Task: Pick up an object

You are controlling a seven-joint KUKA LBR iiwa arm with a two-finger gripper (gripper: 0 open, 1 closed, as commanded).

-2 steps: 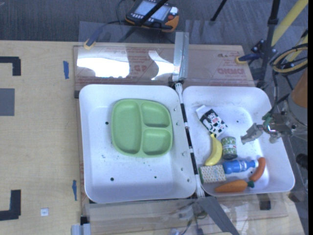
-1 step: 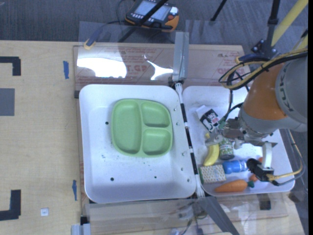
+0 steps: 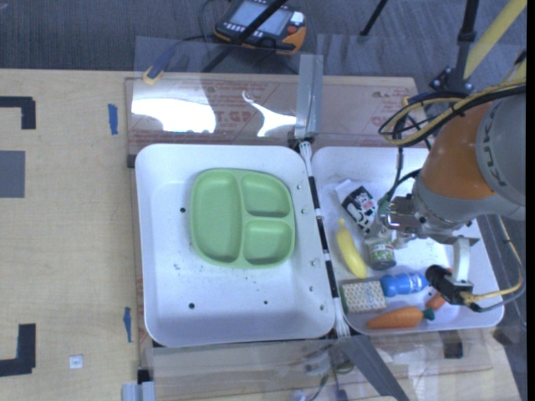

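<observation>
The right bin (image 3: 481,317) holds a yellow banana (image 3: 351,252), a black-and-white carton (image 3: 359,205), a blue bottle (image 3: 402,285), an orange carrot (image 3: 396,317), a speckled tan sponge block (image 3: 362,295) and a small greenish jar (image 3: 381,256). My gripper (image 3: 389,234) hangs low over the middle of this bin, right above the greenish jar and just right of the banana. The carton lies just up-left of the gripper. Nothing is visibly held.
A green divided plate (image 3: 242,217) lies in the left bin (image 3: 167,291). A metal divider (image 3: 319,224) separates the two bins. A clear panel (image 3: 217,111) stands behind them. The grey and orange arm (image 3: 468,165) covers the right bin's far right corner.
</observation>
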